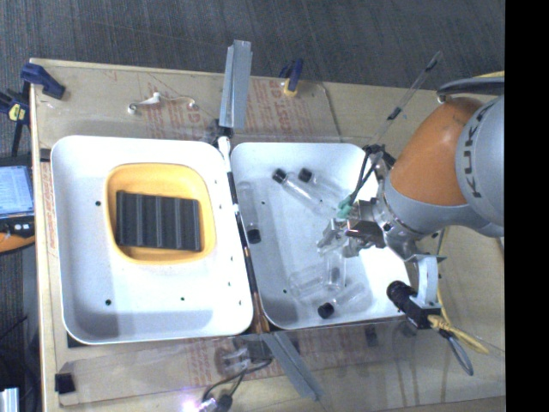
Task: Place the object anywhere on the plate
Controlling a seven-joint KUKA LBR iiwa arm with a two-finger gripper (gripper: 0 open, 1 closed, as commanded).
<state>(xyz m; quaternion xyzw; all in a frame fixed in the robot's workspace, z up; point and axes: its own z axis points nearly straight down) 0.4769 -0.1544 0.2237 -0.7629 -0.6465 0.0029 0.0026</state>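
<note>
The gripper (336, 237) hangs low over the right bin (343, 157), toward that bin's right wall and about midway along it. Its metal fingers blur into the clear plastic beneath them, so I cannot tell whether the jaws stand apart, together, or clamped on anything.

Just beneath and around it lie several clear vials with black caps. One long vial (302, 189) lies aslant near the bin's far wall, and others (330, 292) sit heaped toward the near right corner, touching or overlapping one another. The object to be moved is most likely one of these; which one the arm is working on is not clear.

The plate (159, 175), yellow with a dark ribbed insert (159, 221) in its middle, lies in the left bin (77, 316), toward that bin's far side and well apart from the vials, across the wall between the bins.

The step in hand looks like the grasp, so the task seems early. To do it well, the fingers should close across a vial's body rather than along it, since a smooth round tube will roll or squirt out. A vial lying free is a safer pick than one from the heap. The lift should clear both bin walls before crossing, and the release should come low over the plate.
</note>
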